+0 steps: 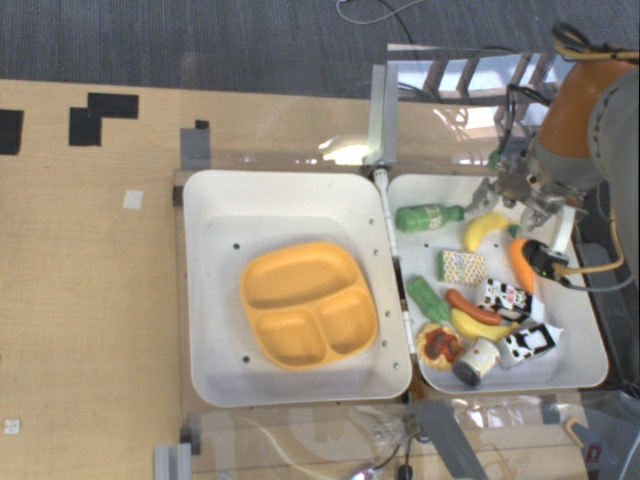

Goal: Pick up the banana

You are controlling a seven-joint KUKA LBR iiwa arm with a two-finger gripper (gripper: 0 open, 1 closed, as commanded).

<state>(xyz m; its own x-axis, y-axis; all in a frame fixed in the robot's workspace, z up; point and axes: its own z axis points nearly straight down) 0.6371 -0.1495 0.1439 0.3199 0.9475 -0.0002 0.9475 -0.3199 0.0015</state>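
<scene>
Camera view has the tool [520, 200] hanging over the right bin's [590, 368] far edge, can't tell how it's set. Banana [484, 230] lies just below it, near that edge, beside a green bottle [428, 216]. Orange tray [308, 304] fills the left bin [210, 268].

Orange divided plate [308, 304] in left bin [215, 268]; green bottle [428, 216] right bin [590, 353].
</scene>
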